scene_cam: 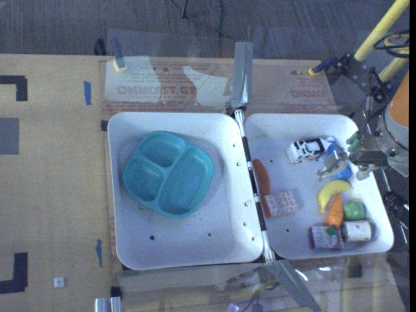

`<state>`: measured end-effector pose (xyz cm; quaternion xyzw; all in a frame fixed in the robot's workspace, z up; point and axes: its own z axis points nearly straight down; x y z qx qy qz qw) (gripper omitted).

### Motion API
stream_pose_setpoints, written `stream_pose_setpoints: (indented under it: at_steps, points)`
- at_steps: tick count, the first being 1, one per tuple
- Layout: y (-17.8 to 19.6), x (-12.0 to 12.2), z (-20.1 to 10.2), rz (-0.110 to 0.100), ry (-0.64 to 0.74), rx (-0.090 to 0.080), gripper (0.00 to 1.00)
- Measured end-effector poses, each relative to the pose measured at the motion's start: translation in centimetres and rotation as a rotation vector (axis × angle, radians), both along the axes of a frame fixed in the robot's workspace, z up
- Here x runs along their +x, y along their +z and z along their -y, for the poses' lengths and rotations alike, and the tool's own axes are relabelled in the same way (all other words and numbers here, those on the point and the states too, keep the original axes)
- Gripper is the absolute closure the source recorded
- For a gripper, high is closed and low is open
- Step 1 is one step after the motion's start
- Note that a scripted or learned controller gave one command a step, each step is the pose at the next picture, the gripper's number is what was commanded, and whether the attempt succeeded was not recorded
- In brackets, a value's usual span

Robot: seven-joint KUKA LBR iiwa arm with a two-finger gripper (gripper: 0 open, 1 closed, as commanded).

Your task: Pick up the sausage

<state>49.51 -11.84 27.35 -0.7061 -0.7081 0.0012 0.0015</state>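
Near edge of right bin: purple can lying beside a white-labelled jar, touching or nearly so. Just behind them a green ball and an orange carrot, carrot tilted, tip toward the banana above it. Pink patterned packet lies flat left of the carrot, near the bin's left wall. Sausage is reddish-brown, lying lengthwise along the left wall of the right bin, just beside the divider, its near end close to the packet; nothing touching it from above. Left bin holds a teal 3-compartment plate, sitting toward the far-left part of the bin. Further back in the right bin: black-and-white toy car, a blue object just right of it. Jaws come in from the right over that blue object, well apart from the sausage; metal fingers look slightly parted but cannot tell if released or clenched, nothing clearly between them. Arm's orange band at far right edge. Wooden desk has black and blue tape marks on the left
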Motion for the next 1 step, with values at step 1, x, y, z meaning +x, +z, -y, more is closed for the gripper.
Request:
stream_pose_setpoints:
  at_steps: [1]
  points:
    - [-11.77,-1.6,-1.66,0.0,0.032,0.001,0.0]
